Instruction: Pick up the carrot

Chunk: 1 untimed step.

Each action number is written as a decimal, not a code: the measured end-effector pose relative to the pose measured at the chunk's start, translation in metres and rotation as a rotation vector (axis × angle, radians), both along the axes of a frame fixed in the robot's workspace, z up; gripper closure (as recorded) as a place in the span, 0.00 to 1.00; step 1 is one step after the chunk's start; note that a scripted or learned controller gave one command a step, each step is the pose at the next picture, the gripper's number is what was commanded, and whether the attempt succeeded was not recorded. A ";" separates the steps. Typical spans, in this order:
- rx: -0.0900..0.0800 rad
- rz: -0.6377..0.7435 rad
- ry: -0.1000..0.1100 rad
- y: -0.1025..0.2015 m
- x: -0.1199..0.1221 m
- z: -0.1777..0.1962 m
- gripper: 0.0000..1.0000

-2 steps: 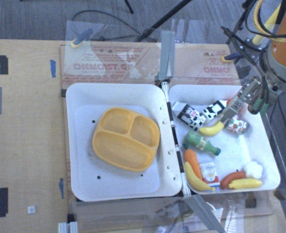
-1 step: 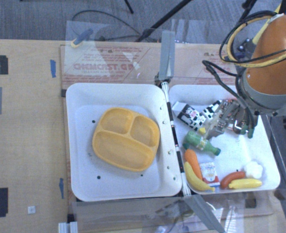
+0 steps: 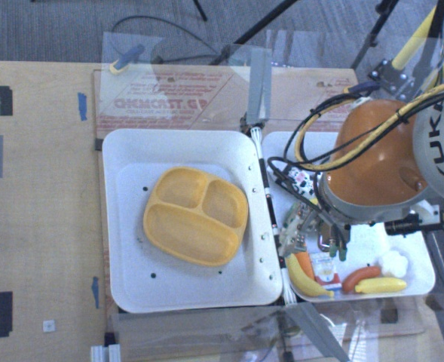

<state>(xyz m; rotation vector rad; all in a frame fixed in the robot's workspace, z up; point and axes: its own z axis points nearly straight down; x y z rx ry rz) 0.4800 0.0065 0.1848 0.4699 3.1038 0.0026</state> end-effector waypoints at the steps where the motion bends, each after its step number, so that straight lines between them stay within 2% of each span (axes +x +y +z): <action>1: 0.000 -0.111 -0.002 0.035 0.027 0.025 1.00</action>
